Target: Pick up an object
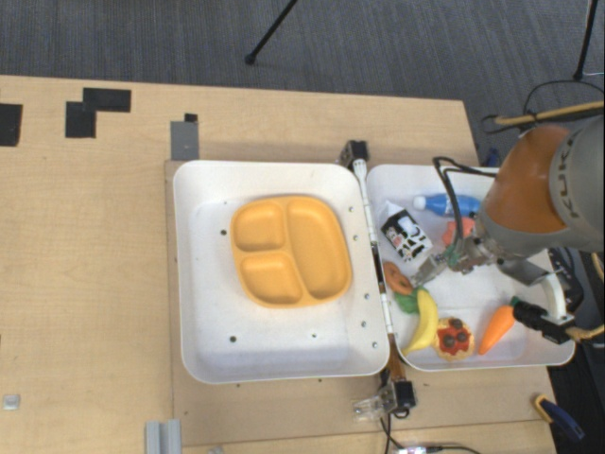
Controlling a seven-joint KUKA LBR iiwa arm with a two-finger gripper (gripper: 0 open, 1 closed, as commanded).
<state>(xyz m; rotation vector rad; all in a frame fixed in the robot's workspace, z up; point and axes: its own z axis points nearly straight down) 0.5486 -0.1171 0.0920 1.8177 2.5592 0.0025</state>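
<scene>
A yellow divided plate (pixel 288 251) lay in the left bin (pixel 203 348). In the right bin (pixel 544 356), the banana (pixel 424 321) stood nearly upright beside a carrot (pixel 495 328); jaws (pixel 437 265) hovered above, their state unclear.

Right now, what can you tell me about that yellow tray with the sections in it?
The yellow tray looks like smooth plastic, a rounded rectangle split into three compartments: two smaller ones on its left half and one long one on its right. It lies flat, turned slightly askew, near the middle of the left white bin, apart from its walls.
</scene>
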